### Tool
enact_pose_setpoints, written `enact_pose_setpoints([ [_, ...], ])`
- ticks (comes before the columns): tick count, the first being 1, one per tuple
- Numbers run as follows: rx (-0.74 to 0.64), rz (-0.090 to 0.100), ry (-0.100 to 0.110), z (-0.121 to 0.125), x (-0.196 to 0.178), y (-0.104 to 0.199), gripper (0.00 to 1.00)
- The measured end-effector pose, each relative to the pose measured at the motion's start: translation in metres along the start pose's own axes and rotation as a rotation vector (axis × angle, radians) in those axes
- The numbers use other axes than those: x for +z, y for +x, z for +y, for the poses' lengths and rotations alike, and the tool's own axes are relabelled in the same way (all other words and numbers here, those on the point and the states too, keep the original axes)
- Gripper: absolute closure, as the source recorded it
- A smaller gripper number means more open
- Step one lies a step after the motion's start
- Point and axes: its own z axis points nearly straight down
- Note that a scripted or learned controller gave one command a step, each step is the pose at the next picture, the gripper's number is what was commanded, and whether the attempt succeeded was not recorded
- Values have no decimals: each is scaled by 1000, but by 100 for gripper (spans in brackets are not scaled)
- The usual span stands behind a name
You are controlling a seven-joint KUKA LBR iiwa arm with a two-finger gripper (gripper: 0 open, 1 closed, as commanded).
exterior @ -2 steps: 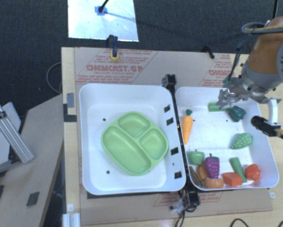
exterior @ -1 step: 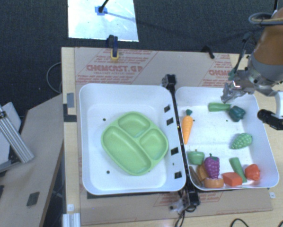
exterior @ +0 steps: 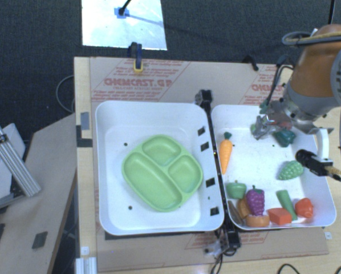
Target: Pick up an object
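The right bin (exterior: 247, 164) holds several toy foods. A carrot (exterior: 225, 153) lies by its left wall and a bunch of green grapes (exterior: 291, 170) sits at mid right. Along the front edge are a green pepper (exterior: 235, 188), purple grapes (exterior: 255, 198), a red block (exterior: 279, 216), a green pod (exterior: 285, 201) and a red tomato (exterior: 304, 208). My gripper (exterior: 266, 127) hangs low over the bin's back part. A teal object (exterior: 285, 136) lies right beside it, partly hidden under the wrist. Nothing is visibly in the gripper's grasp.
The left bin (exterior: 116, 153) carries a green divided plate (exterior: 162, 172). A black divider with clips (exterior: 209, 153) runs between the bins. A black attachment on the arm (exterior: 311, 162) juts over the right bin's right side. Cables trail near the bench's back right corner.
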Motion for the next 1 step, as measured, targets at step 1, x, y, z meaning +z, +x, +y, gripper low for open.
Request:
enact_pose_setpoints([
  [1,0,0,-1,-37,-16,42,100],
])
